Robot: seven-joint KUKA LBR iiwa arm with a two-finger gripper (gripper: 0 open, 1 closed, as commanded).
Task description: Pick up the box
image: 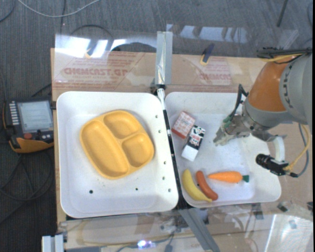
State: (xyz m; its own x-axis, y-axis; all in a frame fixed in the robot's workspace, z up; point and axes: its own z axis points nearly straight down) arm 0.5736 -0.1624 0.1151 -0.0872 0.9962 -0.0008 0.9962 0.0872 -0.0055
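Box [182, 124] — small, red-white pattern, lies in right bin [262, 193], upper left part, just beside divider wall. Second carton, black-white [193, 143], touches or nearly touches it on lower right.

Gripper [221, 137] hangs over middle of same bin, to right of box, slightly lower in view; nothing between its tips. Open or pressed together — cannot tell, too small.

Judgement: next move goes left and slightly up in view, past black-white carton. Box long axis looks diagonal.

Carrot [227, 177], sausage [206, 185], banana [192, 187] lie along near edge, well apart from path.
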